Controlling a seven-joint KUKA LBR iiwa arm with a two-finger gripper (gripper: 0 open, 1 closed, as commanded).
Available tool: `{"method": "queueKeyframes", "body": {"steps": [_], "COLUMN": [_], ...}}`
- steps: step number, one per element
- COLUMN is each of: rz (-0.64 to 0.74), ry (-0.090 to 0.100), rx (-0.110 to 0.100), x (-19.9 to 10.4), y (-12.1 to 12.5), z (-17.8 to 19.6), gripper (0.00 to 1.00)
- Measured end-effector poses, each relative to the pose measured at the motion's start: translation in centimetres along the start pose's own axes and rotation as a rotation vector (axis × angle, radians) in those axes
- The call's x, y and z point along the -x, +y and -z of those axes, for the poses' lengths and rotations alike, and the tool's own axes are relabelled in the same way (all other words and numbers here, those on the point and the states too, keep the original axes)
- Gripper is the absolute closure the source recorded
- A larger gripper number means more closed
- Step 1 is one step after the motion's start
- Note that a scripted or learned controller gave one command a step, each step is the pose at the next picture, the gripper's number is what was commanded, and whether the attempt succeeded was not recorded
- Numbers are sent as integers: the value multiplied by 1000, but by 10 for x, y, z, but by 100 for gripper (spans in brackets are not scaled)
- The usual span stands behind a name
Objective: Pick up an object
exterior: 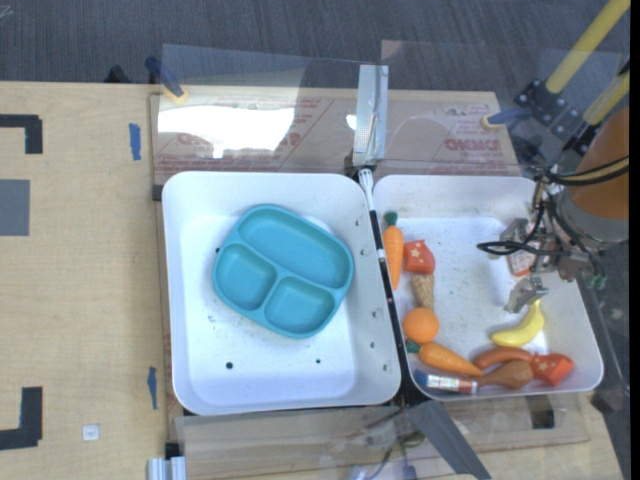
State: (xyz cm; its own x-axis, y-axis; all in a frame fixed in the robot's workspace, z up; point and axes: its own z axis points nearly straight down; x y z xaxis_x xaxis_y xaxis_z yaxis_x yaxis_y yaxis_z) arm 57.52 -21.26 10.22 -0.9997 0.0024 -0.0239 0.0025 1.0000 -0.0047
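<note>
Nearest the onlooker, along the front edge of the right bin point(590, 363), lay a row of play food: a marker-like stick point(450, 382) against the front wall, a long carrot point(448, 359), a brown sausage-shaped piece point(505, 370) and a red pepper piece point(552, 368). Just behind these sat a small orange point(421, 324) and, toward the right, a yellow banana point(523, 328) tilted with its tip up. Farther back along the bin's left wall stood a tan cylindrical piece point(424, 290), a red strawberry-like piece point(418, 258) and an upright carrot point(393, 253) with a green top. The hand point(527, 290) hung low over the right side of this bin, directly above the banana's upper end; whether its fingers were spread or closed could not be made out, and nothing was seen between them. Cables and the orange-banded wrist point(605, 173) rose behind it. In the left bin point(190, 368), a blue three-compartment plate point(283, 269) rested near the centre, set at a slant. Beyond both bins, a clear plastic sheet point(260, 108) and a metal divider point(370, 113) stood on the pale wooden worktop point(75, 268), with dark carpet farthest away.
</note>
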Motion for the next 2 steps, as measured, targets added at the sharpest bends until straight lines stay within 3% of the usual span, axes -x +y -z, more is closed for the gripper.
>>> {"method": "queueKeyframes", "body": {"steps": [1, 2], "rz": [-12, -36], "ry": [12, 14], "rx": [3, 3], "x": [2, -10], "y": [-10, 5], "z": [-14, -13], "gripper": [0, 0]}}
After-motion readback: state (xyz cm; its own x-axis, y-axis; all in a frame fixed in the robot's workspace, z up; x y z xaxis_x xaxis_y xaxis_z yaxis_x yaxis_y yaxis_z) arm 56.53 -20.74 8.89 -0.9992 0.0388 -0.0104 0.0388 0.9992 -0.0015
